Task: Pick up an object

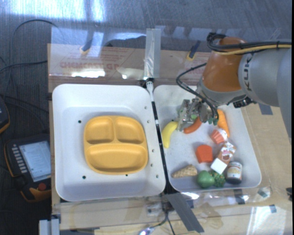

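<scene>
Gripper [190, 115] low at frame center-right over red pepper [192, 126] beside banana [168, 133], likely lining up a grab (finger state unclear).

Bright, slightly soft picture; daylight glare streaks the floor [93, 4] at top left

Both bins [59, 131] were white, the left one bearing a yellow-orange divided tray [116, 144], the right one a jumble of colour — a yellow banana [168, 133], an orange carrot [223, 122], a red-orange block [204, 153], green broccoli [206, 179] — under the grey arm's orange band [223, 72].
</scene>
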`<state>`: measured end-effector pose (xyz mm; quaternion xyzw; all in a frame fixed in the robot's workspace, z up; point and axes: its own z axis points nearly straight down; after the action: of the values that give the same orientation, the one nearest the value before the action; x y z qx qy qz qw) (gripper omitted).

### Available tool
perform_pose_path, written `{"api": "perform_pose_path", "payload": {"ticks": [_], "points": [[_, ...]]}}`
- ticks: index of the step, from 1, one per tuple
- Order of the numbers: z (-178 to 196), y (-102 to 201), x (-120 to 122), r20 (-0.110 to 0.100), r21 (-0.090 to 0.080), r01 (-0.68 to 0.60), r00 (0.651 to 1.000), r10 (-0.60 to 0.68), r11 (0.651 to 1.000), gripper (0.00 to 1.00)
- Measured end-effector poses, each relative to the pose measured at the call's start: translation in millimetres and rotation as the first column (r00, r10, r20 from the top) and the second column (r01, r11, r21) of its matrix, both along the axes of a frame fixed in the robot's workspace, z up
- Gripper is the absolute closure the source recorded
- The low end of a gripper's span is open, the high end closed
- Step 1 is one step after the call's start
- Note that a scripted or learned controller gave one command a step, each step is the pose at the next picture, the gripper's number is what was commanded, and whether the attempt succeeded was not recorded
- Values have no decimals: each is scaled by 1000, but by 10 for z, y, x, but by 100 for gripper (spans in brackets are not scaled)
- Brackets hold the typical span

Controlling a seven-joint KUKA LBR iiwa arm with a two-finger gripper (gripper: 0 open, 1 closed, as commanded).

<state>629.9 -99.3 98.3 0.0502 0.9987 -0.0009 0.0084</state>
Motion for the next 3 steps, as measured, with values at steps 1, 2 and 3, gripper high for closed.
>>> {"api": "perform_pose_path", "payload": {"ticks": [1,2,3], "points": [[1761,309,286,-19,1,251,968,-251,968,100],[252,47,-203,-17,3,87,996,-87,996,100],[1290,395,-147,-18,4,106,994,-106,994,100]]}}
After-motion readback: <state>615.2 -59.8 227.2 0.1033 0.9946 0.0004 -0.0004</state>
